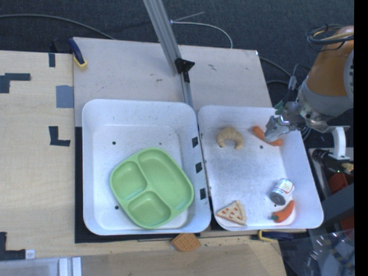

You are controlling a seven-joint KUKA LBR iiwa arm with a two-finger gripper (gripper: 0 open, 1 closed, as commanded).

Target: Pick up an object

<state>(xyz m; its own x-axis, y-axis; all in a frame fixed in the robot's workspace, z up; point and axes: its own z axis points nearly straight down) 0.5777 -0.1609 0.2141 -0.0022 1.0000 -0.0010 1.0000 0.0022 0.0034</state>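
Carrot, small and orange, looks like the piece being gone for: it lies in the right bin up at about one o'clock, close to the far wall, and the pincer is down right on top of its right-hand end. From where I stand I cannot tell how the pincer is set, nor whether it has any hold on the carrot at all.

Elsewhere in that bin a croissant sits at eleven o'clock, a small tin can lies on its side at four o'clock with a second orange piece just beside it at five, and a toy sandwich wedge rests at seven. The left bin holds a green divided plate. A waffle-like cookie lies on the worktop at the bins' near edge.

My worry is the carrot's position. It is thin, smooth and lying flat near the bin's wall, so a grip taken at one end could roll or squirt it aside, or the pincer could close on nothing. The wall may also crowd the approach.

No writing or brand is readable; the can's label is too small to make out.
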